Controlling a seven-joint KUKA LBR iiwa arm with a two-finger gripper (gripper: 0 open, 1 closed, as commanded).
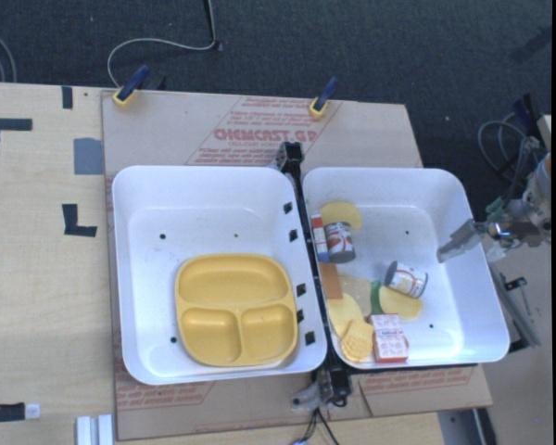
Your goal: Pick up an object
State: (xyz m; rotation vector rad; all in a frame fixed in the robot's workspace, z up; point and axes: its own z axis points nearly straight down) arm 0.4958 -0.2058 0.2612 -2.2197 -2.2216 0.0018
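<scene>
Yellow tray (pixel 236 318) fills the left bin (pixel 134 248). Over in the right bin (pixel 445 197) sit two cans (pixel 337 239) (pixel 406 279), a small red box (pixel 389 336) and yellow pieces. At that bin's right rim hangs the tool (pixel 459 239), holding nothing; whether it's apart or together, I can't tell.

Plastic, card and printed labels on my bench.
I see two smooth, faintly glossy white plastic bins (pixel 134 248), a matt yellow three-compartment plastic tray (pixel 236 309), two small cans with glossy printed labels (pixel 335 239), a red-and-white printed carton (pixel 389 336), all on matt brown cardboard sheet (pixel 250 128) over pale wood-grain benchtop (pixel 28 276).
</scene>
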